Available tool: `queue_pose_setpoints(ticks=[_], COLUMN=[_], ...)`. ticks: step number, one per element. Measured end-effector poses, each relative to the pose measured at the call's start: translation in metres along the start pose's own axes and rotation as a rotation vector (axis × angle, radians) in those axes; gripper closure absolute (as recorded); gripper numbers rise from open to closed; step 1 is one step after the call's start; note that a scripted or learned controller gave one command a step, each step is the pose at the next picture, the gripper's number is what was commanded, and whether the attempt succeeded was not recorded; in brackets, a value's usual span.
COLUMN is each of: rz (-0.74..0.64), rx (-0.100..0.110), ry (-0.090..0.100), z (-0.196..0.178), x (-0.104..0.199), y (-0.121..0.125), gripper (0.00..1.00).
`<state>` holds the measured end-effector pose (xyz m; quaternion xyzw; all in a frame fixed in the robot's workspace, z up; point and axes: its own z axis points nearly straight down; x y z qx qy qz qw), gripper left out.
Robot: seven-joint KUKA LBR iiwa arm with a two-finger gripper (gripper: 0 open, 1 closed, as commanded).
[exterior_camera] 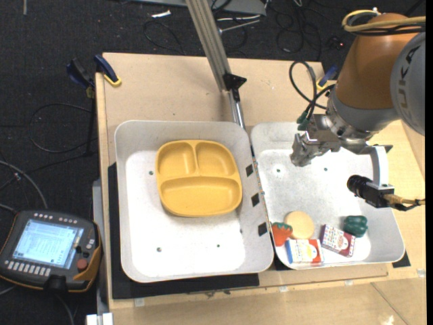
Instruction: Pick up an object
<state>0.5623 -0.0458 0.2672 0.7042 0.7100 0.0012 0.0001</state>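
Tool [302, 153] sits over the upper part of the right bin [385, 256], right of frame centre; cannot tell how it is set. Objects are clustered in the bin's lower edge, well apart from the tool: round tan piece [300, 223], red item [281, 233], small carton [304, 251], red-patterned box [337, 240], green object [355, 225]. Left bin [135, 181] holds a yellow divided tray [198, 177].
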Motion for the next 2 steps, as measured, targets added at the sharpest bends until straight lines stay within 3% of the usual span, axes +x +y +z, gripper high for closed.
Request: queue_pose_setpoints(ticks=[2], rz=[0.000], rx=[-0.001], ry=[0.000], z=[0.006], x=[0.097], y=[0.038], gripper=[1.00])
